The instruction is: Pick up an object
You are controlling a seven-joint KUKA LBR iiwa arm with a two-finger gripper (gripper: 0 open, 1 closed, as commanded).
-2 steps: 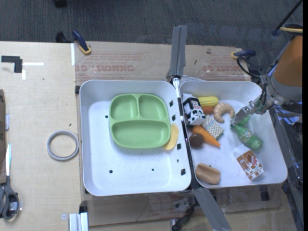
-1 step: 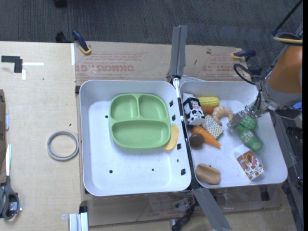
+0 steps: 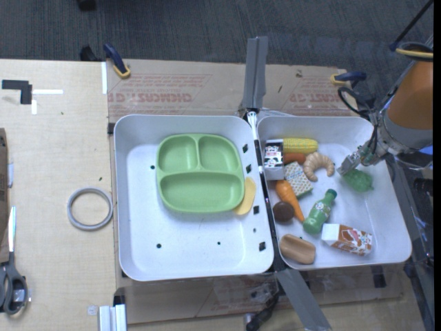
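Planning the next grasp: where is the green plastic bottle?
The green plastic bottle lies in the right bin, between the orange carrot and the juice carton.

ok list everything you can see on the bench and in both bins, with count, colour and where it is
divided plate: 1, green, left bin
banana: 1, yellow, against plate's right edge
corn: 1, yellow, right bin, far side
croissant: 1, tan, right bin, middle
carrot: 1, orange, right bin, left part
bottle: 1, green, right bin, middle
carton: 1, orange and white, right bin, near side
hot dog: 1, brown, right bin, near corner
leafy toy: 1, green, right bin, right part
tape ring: 1, grey, bench, left
scissors: 1, grey, bench's left edge
pincer: 1, grey, just above leafy toy
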